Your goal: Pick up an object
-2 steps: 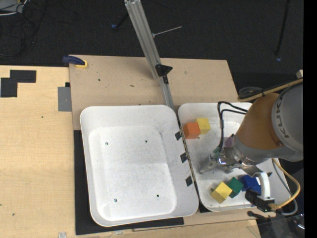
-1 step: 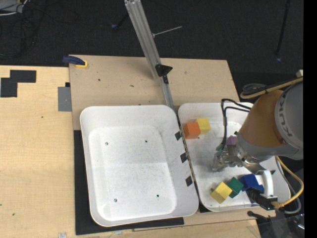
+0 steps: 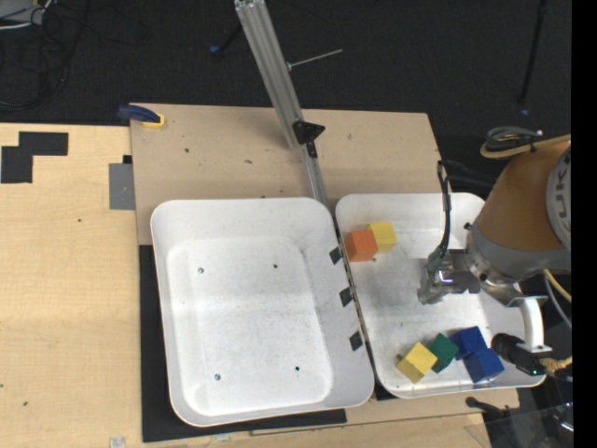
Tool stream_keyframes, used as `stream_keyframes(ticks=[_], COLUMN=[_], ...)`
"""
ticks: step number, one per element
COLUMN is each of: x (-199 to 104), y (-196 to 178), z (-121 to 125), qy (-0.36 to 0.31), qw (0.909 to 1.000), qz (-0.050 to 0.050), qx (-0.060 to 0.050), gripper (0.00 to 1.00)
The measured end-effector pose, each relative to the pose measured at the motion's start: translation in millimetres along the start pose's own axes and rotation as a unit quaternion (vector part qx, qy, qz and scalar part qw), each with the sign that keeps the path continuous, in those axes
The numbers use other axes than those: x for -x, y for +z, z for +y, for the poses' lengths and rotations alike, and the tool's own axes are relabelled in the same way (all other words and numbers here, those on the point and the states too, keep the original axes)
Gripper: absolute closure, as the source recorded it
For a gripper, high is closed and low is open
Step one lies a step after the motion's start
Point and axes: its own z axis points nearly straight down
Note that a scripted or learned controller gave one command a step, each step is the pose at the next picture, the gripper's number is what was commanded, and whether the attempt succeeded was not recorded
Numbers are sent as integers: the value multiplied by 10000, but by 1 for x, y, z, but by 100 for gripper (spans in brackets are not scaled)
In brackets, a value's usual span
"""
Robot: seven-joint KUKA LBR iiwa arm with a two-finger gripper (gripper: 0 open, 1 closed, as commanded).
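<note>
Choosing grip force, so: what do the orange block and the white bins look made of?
The orange block looks like painted wood or hard plastic: flat faces, crisp edges, matte colour. It could be foam; the view cannot settle it. The right bin and left bin look like thin moulded plastic, smooth, with rounded rims.

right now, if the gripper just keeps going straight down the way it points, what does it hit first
Most likely the bare white floor of the right bin. The gripper hangs between the orange block and the lower cluster of blocks, with none seemingly beneath it, though depth is unclear.
</note>
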Motion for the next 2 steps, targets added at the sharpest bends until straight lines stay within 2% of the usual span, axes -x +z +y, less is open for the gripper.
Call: stream_keyframes(ticks=[1, 2], x=[0, 1], y=[-60, -104], z=[-6, -4], qy=[-31, -39], qw=[10000, 10000], qz=[1, 0], qx=[6, 0], gripper=[100, 100])
